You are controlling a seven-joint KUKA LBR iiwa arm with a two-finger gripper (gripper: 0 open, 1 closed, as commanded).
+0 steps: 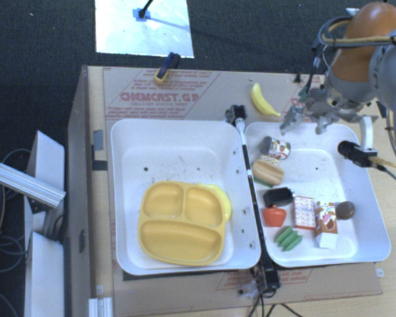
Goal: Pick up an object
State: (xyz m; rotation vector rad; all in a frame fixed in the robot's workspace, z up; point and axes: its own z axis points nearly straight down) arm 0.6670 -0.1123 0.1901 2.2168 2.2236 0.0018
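**A:** Where do the objects lie from the gripper (305, 119)?

**B:** Below and slightly left in the camera view: a small can (277, 148) sits nearest, just under it in the right bin (373, 210), with a hot dog bun (268, 172) beyond. A banana (263, 102) rests outside, on the bench to its left.

**A:** And the tool?

**B:** Fingers spread apart, nothing between them, poised over the bin's far rim

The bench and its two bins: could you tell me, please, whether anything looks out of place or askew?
Yes, one thing: a yellow banana lies on the cardboard bench top, outside the right bin and just beyond its far left corner, while the other small items sit inside that bin. The yellow divided tray lies flat in the left bin.
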